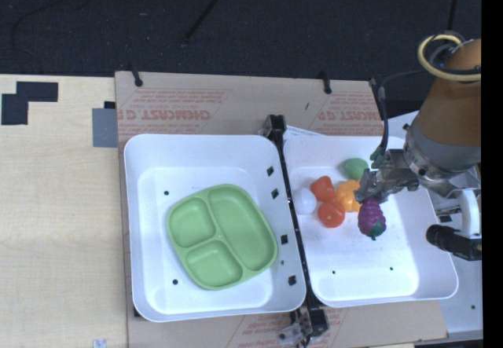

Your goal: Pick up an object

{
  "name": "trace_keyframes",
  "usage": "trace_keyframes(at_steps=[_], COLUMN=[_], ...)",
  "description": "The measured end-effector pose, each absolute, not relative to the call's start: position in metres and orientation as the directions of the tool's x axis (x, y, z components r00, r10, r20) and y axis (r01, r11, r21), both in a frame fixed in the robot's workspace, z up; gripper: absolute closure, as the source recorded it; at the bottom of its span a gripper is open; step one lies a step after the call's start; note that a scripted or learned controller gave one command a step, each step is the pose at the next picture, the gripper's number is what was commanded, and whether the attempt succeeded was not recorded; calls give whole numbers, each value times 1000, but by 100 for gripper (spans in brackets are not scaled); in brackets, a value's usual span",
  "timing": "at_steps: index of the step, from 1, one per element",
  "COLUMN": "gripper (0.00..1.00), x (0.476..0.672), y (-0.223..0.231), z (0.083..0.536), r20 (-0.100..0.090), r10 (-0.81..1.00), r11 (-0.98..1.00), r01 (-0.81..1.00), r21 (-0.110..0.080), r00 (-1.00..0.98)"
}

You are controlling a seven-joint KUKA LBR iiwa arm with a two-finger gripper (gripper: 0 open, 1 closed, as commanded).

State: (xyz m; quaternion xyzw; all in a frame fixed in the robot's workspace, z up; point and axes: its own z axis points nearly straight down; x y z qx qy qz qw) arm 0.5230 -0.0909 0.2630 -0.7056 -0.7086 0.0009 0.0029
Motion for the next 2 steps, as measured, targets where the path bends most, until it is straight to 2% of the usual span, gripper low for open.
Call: trace_keyframes(at_steps=[1, 2], gripper=[100, 100], x=[542, 571], y=[-48, -1], z=[245, 234], r20=[2, 1], r10=[1000, 1000], r11=[3, 4], r01=[1000, 1000], r21=[-6, -3], r00=[-3, -4])
